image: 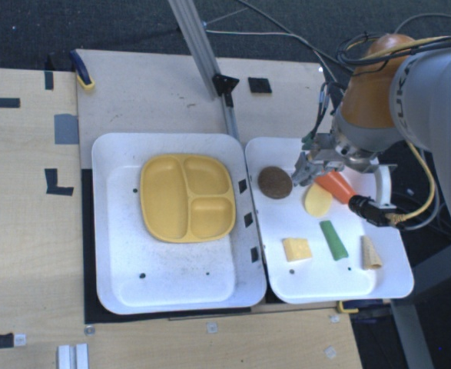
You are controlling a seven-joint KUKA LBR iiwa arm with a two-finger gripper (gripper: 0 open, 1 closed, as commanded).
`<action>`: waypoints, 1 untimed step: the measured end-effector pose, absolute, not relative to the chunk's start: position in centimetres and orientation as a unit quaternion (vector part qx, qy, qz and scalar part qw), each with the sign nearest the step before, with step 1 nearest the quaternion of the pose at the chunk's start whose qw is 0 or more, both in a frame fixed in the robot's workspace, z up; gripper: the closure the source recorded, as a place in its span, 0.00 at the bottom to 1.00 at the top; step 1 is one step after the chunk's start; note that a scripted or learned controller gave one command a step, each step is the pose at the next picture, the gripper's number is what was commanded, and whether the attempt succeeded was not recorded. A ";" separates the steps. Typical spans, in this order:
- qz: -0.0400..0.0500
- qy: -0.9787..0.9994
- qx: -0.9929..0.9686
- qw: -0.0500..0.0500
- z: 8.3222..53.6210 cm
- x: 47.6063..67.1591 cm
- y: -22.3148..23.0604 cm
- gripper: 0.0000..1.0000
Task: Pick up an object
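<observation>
Camera view from above shows the gripper low over the right bin, between a brown round cookie and an orange carrot, with a pale yellow lemon just beside it; whether it grips anything I cannot tell. Nearer the front lie a yellow cheese block, a green stick and a tan cone, while the left bin holds a yellow divided plate.

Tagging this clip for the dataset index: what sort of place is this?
Likely a robotics lab pick-and-place bench: two white bins, toy food such as a green stick, a yellow divided tray, cabled gripper.
</observation>
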State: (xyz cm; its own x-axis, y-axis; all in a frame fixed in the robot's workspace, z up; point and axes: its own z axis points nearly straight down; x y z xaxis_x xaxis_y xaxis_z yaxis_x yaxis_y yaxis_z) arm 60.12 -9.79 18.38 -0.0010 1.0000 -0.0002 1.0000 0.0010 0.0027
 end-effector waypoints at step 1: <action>0.001 0.708 0.707 0.002 24.7 60.2 -10.0 1.00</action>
